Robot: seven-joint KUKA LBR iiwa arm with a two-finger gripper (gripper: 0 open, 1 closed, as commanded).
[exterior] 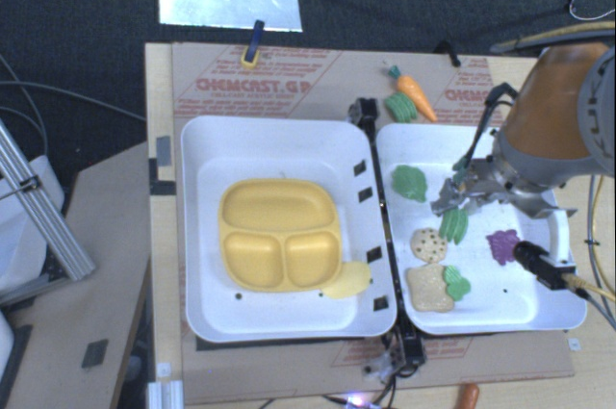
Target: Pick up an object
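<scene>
Two white bins are sitting side by side on the bench; the left bin (pixel 197 234) is holding a yellow divided tray (pixel 279 234) with a yellow piece (pixel 348 280) lying at its lower right corner. The gripper (pixel 452 205) is hanging over the right bin (pixel 520 306), with a long green toy (pixel 453 225) showing just under its tip; whether the jaws are apart or clamped on it cannot be told. A green leafy piece (pixel 409 182), cookie (pixel 428 244), purple piece (pixel 502 245) and tan slab (pixel 428 290) are lying nearby. A toy carrot (pixel 417 93) is resting outside, above that bin.
</scene>
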